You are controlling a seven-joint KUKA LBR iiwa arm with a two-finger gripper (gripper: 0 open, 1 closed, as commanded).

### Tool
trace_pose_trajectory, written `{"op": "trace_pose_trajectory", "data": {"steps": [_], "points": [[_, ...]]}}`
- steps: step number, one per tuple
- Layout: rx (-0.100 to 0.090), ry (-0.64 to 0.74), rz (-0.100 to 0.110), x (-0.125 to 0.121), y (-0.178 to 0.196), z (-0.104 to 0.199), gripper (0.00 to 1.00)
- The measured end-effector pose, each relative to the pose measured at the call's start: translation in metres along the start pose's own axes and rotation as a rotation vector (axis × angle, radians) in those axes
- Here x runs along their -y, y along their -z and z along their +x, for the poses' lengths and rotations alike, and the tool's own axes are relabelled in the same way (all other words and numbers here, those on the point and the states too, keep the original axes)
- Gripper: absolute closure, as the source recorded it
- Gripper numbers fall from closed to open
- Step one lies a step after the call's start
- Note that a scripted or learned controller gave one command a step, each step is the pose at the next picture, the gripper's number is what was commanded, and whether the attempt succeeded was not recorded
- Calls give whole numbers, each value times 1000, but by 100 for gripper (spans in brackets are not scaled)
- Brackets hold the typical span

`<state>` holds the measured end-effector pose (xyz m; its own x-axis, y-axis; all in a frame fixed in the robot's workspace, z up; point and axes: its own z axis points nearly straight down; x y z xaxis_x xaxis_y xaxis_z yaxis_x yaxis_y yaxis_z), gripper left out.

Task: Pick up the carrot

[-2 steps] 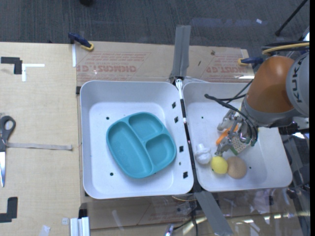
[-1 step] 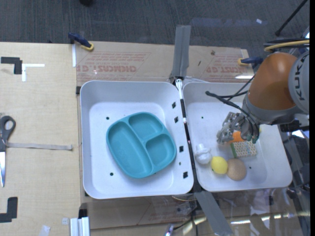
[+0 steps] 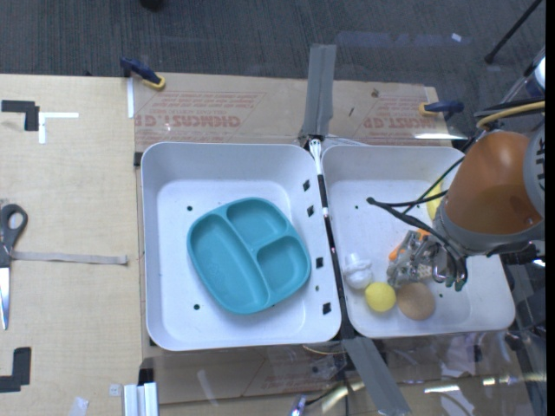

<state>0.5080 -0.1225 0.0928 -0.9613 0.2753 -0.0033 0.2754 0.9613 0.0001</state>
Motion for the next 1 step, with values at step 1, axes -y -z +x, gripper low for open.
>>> {"op": "trace_pose_trajectory", "data": {"steps": [1], "points": [[4,-152,0,18,165,-43,100]]}}
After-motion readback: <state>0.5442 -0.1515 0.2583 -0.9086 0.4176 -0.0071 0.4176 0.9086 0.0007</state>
